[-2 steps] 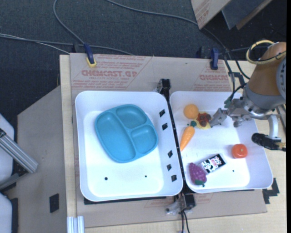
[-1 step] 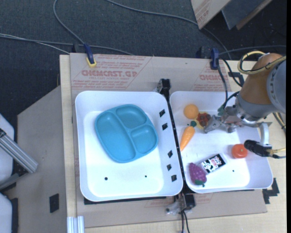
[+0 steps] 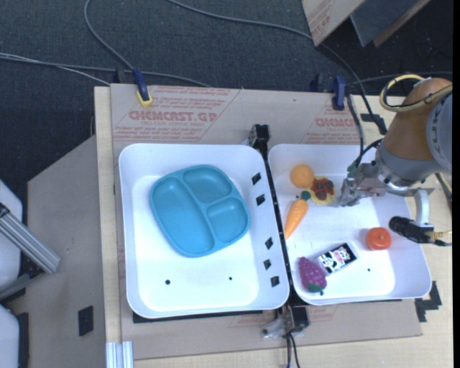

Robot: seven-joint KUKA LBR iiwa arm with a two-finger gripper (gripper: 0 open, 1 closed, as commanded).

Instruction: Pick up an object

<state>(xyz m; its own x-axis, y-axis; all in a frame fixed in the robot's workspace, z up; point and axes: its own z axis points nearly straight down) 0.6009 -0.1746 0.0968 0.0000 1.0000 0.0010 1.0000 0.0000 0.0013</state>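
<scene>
Camera view looks down at a slant on a bench [image 3: 180,108] topped with brown board printed in red lettering, standing on dark grey carpet [image 3: 57,43] crossed by thin cables. 2 blue clamps [image 3: 142,88] grip the far edge of the board.

Nearest the camera, in the right bin [image 3: 402,287], a purple bunch of grapes [image 3: 312,273] lies by the near-left corner, touching a small black-and-white packet [image 3: 338,258] just to its right. A red tomato [image 3: 378,238] sits farther right, near the bin's right wall. An orange carrot [image 3: 295,216] lies tilted along the left wall. Beyond it are an orange ball [image 3: 302,175] and a small red and yellow piece [image 3: 323,188] just beside it.

The left bin [image 3: 194,295] holds a blue divided plate [image 3: 200,209] with 3 compartments, lying toward the far side.

The gripper [image 3: 350,195] hangs low over the far part of the right bin, beneath the grey arm [image 3: 410,136] with its orange band. Whether its tips are spread or pressed together I cannot tell; nothing shows between them. The red and yellow piece lies just to the gripper's left, the orange ball a little farther left, the tomato nearer the camera and to its right, apart from it.

Cardboard [image 3: 330,18] lies on the carpet at the far right.
</scene>
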